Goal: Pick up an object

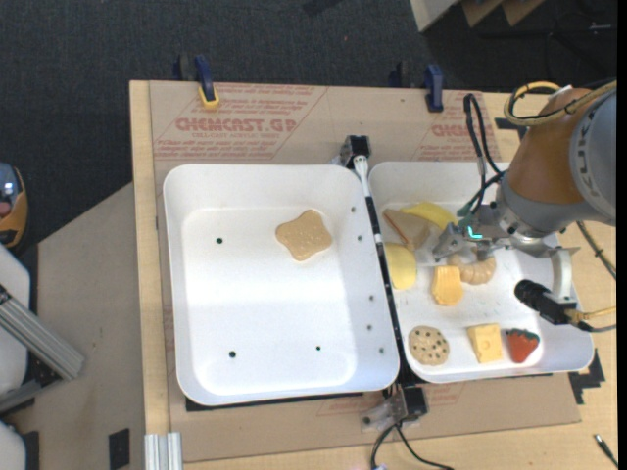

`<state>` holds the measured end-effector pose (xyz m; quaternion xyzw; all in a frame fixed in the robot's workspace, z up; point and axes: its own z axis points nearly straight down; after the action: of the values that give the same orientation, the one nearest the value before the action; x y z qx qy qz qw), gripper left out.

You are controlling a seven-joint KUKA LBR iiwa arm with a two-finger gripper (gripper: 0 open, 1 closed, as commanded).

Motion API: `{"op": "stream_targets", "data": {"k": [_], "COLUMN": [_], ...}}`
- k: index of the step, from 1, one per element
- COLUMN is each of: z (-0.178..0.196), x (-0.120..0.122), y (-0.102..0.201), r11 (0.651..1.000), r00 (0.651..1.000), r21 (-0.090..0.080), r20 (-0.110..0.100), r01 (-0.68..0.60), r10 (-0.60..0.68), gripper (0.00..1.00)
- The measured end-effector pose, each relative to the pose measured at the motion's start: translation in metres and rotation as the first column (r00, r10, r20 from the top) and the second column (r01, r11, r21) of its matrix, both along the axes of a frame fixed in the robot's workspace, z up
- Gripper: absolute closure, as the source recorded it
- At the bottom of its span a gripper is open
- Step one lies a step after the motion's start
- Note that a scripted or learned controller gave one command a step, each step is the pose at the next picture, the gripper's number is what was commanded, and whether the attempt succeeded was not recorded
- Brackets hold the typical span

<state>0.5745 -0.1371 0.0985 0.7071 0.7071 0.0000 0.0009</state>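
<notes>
Camera view: the claw (460, 246) is down in the right bin (558, 360), its tips among the play food; whether it is open or closed on anything cannot be told. Just below it lie an orange block (447, 286) and a tan roll (479, 273). To its left sit a yellow piece (400, 265) and a yellow wedge (426, 213). Farther below it are a cookie (428, 345), a cheese cube (484, 343) and a strawberry (523, 345). Well off to its left, a tan toast piece (303, 235) lies in the left bin (196, 292) on the tabletop (157, 145).
</notes>
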Motion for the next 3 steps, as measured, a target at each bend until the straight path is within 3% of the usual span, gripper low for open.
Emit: {"op": "stream_targets", "data": {"k": [1, 2, 3], "z": [-0.014, -0.013, -0.016], "x": [0.019, 0.059, 0.090], "y": [0.032, -0.017, -0.024], "r11": [1.000, 1.000, 1.000], "r00": [1.000, 1.000, 1.000], "r21": [0.000, -0.003, 0.004], "r20": [0.000, 0.003, -0.014], "r01": [-0.004, 0.002, -0.003], "r10": [0.004, -0.002, 0.003], "gripper": [0.00, 0.00, 0.00]}}
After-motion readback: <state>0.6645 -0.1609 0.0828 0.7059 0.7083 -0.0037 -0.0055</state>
